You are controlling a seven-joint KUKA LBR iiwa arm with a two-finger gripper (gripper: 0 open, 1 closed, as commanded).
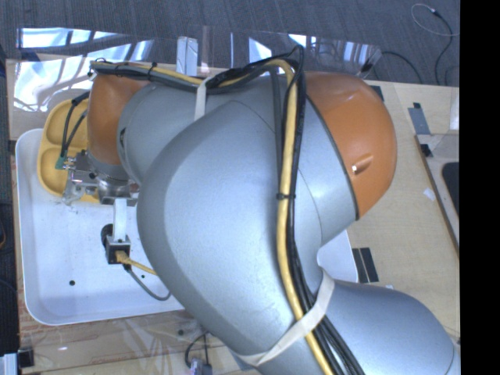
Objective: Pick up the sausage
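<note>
My grey arm with its orange band (351, 147) reaches in from the right and covers most of the bench. The gripper (80, 184) is low over the far left part of the left white bin (47, 287). It hangs right at the near edge of a rounded yellow object (53, 135) that lies in the bin's far left corner. The arm's bulk hides the wrist from above, and whatever lies under the gripper is hidden too.
The left bin's white floor shows at the front left, with a small dark spot (72, 282) on it. The arm hides the right bin. Bare wooden bench (406, 209) shows on the right.
</note>
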